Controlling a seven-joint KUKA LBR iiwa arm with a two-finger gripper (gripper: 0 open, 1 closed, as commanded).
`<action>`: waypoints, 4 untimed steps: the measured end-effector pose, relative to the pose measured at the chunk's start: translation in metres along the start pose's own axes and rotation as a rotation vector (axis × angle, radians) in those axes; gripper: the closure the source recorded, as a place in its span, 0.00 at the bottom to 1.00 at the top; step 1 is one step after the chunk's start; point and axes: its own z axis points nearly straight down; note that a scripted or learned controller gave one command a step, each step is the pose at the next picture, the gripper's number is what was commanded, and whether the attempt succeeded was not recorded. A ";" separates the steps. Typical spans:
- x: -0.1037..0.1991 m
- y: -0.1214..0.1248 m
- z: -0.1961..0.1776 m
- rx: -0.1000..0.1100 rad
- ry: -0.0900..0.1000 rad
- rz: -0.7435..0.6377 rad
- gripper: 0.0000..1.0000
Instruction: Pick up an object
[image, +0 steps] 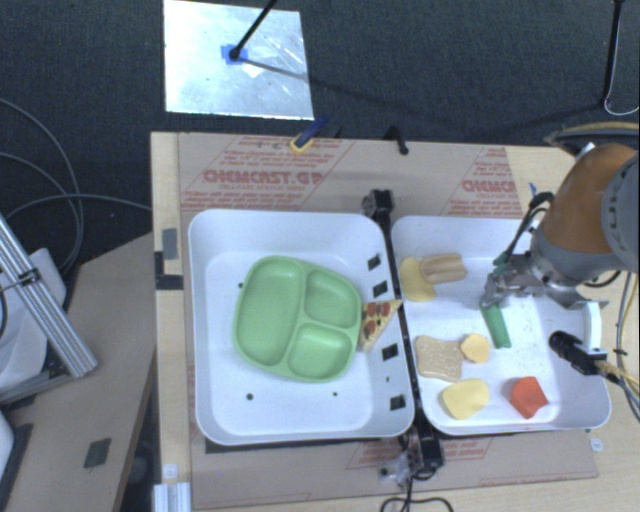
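Observation:
My gripper (497, 293) hangs low over the right bin (590, 408), at the upper end of a green stick-shaped piece (496, 327) that lies on the bin floor. The gripper seems to touch or nearly touch that end. The grey wrist and orange band (590, 205) rise behind it to the right. Also in this bin lie a tan bread-like piece (443, 267), a yellow chunk (416, 281), a speckled cracker (436, 357), a small yellow bit (476, 348), a larger yellow piece (465, 398) and a red-orange block (528, 396).
The left bin (215, 330) holds a green divided plate (297, 317). A pizza slice (376, 320) rests by the divider between the bins. A black part with a white bracket (578, 350) sticks out over the right bin's right side. Cables hang near the arm.

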 end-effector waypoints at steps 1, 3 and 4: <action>0.050 -0.043 0.007 0.005 0.003 -0.004 1.00; 0.210 -0.096 -0.178 -0.005 0.007 -0.015 1.00; 0.302 -0.097 -0.249 -0.003 0.008 -0.014 1.00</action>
